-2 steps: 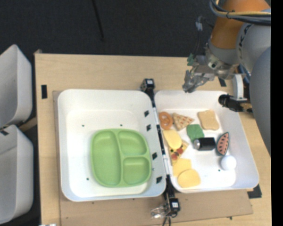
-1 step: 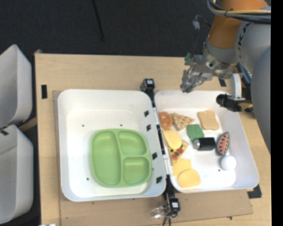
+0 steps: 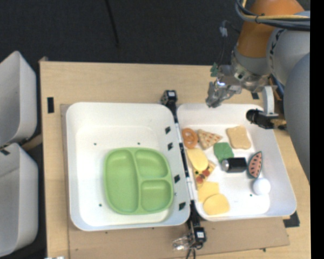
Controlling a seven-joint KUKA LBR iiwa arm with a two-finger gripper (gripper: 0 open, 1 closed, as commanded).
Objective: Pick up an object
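Dark floor surrounded a tan bench (image 3: pixel 54 144) that carried two shallow white bins side by side. At lower centre, the left bin (image 3: pixel 86 128) held a green divided plate (image 3: pixel 137 179). On the right of the frame, the right bin (image 3: pixel 281 193) held a cluster of small toy foods: a pretzel (image 3: pixel 189 138), a pizza slice (image 3: pixel 208 138), a slice of toast (image 3: pixel 238 137), a green block (image 3: pixel 223 150), a black can (image 3: pixel 235 164) lying on its side, a watermelon wedge (image 3: pixel 255 164), a white egg (image 3: pixel 261 186), and yellow pieces (image 3: pixel 214 198) near the bin's lower edge.

From the upper right the grey arm, with its orange band (image 3: pixel 259 31), reached in. Its gripper (image 3: pixel 217 97) hung over the upper rim of the right bin, apart from every object and with nothing between its fingers. At that size and blur it could not be judged whether they were spread or closed.

All the pickable items lay below the gripper in the frame, toward the lower right. The pizza slice and pretzel looked nearest, almost straight down the picture from the fingertips. The can's long axis ran roughly left to right, so a grasp across it would likely call for fingers aligned up and down the frame
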